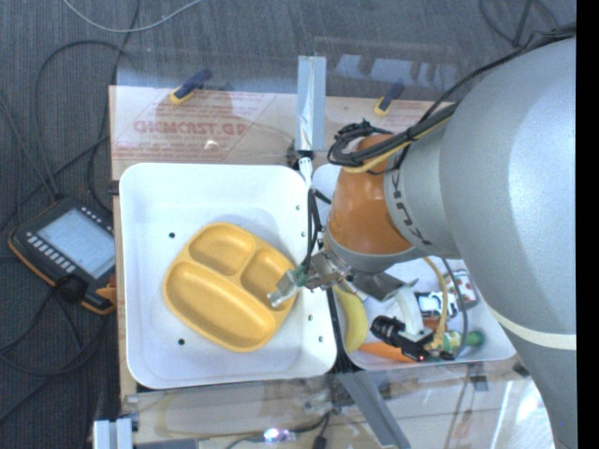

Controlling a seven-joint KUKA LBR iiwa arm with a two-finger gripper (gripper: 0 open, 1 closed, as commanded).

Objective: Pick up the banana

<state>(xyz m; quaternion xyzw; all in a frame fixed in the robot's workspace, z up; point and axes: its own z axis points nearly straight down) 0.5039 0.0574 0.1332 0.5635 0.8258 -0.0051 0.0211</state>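
Grey arm [505, 185] with orange band bends low over right white bin [496, 349], wrist at divider. Claw [292, 286] reaches over left white bin [150, 251], at right edge of yellow plastic divided plate [229, 283]; open or closed, cannot tell. Curved yellow banana [354, 318] lies at left edge of right bin, just beside claw. Risk: claw closes on plate rim, misses banana.

Legible markings: one item. A brown board [201, 129] lies on the bench [281, 101] behind the left white bin [140, 251]. It carries a line of large faded red block capitals, partly washed out by glare. The letters cannot be read with certainty. Smaller red print beneath that line is too faint to read.

The handheld pendant [65, 246] left of the bench has a lit screen; its content is too small to resolve.
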